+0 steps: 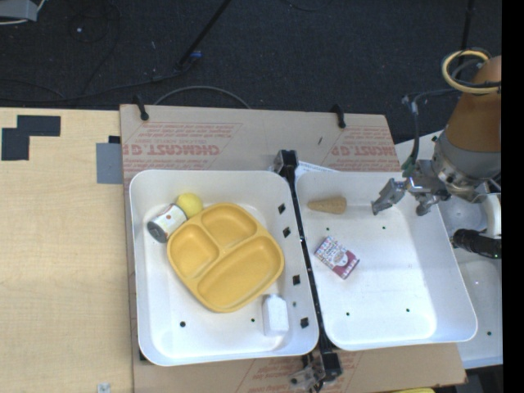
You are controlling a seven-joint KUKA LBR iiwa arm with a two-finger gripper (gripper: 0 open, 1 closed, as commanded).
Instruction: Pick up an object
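One tan wedge [327, 205]: long axis left-right, tapering right; jaws [405, 198] spread, grasping nothing

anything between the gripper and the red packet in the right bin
Nothing: in the camera view, bare white bin floor runs from the gripper down to the red packet. The tan roll lies off to the side.

Two white bins [385, 334] side by side on printed cardboard [229, 142] | pale wooden counter [61, 252] at left | black cables [196, 51] on dark floor behind
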